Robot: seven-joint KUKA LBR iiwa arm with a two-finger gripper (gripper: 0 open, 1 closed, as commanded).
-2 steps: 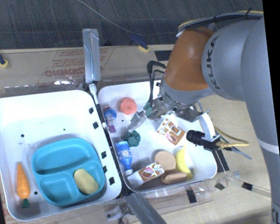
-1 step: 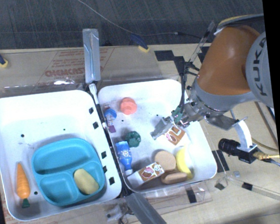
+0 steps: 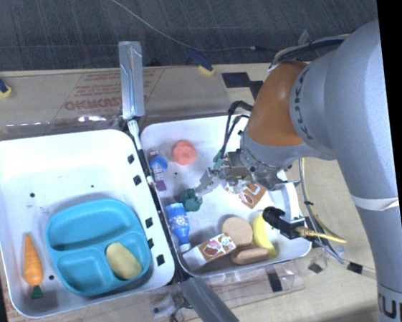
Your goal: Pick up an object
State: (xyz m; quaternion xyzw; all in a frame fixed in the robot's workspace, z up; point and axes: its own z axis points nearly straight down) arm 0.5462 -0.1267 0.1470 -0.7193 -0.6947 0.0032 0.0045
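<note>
Two shallow white bins sit side by side on the surface (image 3: 199, 77), and the arm (image 3: 338, 98) reaches in from the right over the right bin (image 3: 204, 127). Its end effector (image 3: 202, 187) points left and down toward a small dark-green object (image 3: 189, 199) near the bin's middle — the likeliest thing to be picked, judging by the aim. The tip looks to be touching or just beside that object, but whether it is parted or closed on anything cannot be told at this slant. Loose items crowd the near side of the same bin, probably just tipped in: a round tan bread-like piece (image 3: 235, 228), a yellow banana shape (image 3: 262, 233), a printed carton (image 3: 217, 248) and a blue bottle (image 3: 178, 222) by the left wall. A soft pink-orange round thing (image 3: 183, 151) lies at the far side. The left bin (image 3: 56, 151) holds a glossy blue divided tray (image 3: 86, 231) with a smooth yellow lemon-like lump (image 3: 123, 260) in one compartment — and a carrot (image 3: 31, 263) beside the tray.
</note>
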